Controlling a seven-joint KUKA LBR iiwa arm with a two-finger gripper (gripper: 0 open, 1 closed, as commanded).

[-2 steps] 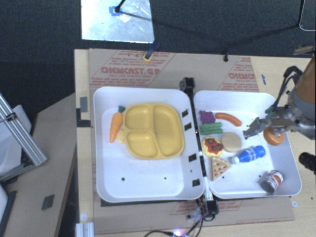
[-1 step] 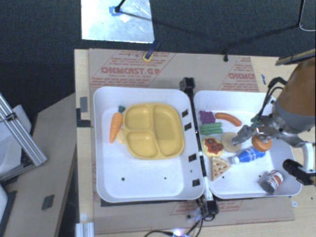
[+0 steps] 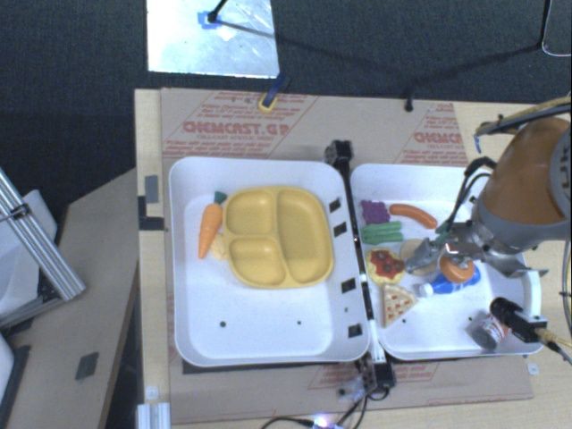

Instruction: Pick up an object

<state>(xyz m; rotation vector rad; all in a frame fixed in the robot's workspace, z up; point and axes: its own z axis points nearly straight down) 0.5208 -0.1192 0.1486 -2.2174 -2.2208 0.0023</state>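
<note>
Hand (image 3: pixel 444 256): low in the right bin (image 3: pixel 500 342), I cannot tell its grip | Target: orange toy (image 3: pixel 459 271) at center right, just beside hand | Advice: you should center over it, avoiding the blue piece (image 3: pixel 441 287) and pizza (image 3: pixel 398 302).

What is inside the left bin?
The left bin holds a yellow divided plate, with a toy carrot beside it at its left edge. Anything under the plate is covered.
</note>
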